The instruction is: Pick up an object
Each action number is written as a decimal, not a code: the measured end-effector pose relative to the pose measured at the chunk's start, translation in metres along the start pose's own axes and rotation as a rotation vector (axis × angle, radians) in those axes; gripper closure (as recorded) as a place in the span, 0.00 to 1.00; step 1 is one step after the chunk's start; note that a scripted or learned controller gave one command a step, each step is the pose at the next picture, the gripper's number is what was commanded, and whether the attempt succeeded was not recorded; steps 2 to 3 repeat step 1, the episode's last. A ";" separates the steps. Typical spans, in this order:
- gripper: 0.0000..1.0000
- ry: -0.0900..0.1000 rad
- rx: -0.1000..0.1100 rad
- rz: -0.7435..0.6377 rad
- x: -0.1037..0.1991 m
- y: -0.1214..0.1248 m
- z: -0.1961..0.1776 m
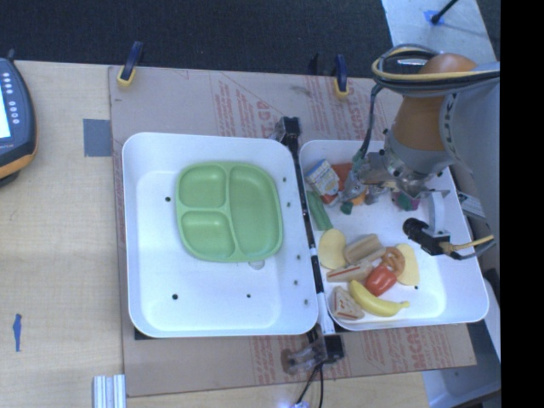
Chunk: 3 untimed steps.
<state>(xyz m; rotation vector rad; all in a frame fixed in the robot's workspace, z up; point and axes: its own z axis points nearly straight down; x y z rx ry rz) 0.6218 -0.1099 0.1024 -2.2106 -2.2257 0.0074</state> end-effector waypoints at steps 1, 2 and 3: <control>1.00 0.003 -0.012 -0.005 0.094 0.005 -0.096; 1.00 0.003 -0.012 -0.005 0.094 0.005 -0.096; 1.00 0.003 -0.012 -0.005 0.094 0.005 -0.096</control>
